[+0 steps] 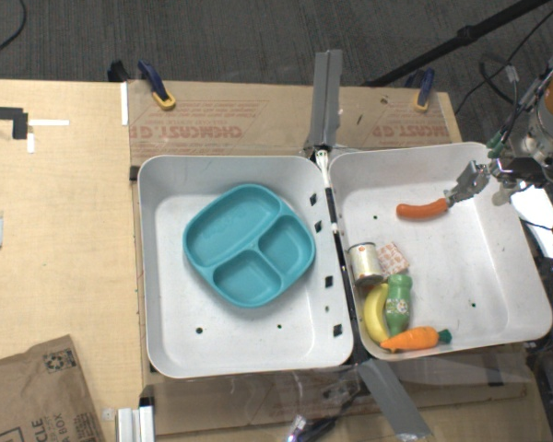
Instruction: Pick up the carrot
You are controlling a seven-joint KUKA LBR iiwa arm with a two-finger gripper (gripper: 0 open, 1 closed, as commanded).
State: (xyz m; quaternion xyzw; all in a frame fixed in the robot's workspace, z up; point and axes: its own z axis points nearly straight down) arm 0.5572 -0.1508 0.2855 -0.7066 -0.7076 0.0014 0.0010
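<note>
Nearest the lens, the carrot [417, 340] was seen lying untouched at the right bin's [498, 274] front rim beside a banana [375, 311], while the gripper [464, 184], its state untellable, was poised far back by a sausage [423, 210], so approach was judged unfinished and a move forward required.

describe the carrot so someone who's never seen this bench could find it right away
Look in the right-hand white bin, at its near edge, where several small items cluster. The carrot lies lowest in that cluster, just below the yellow banana and the green bottle. It is orange with a green tip at its right end; the orange sausage farther back has none.
</note>
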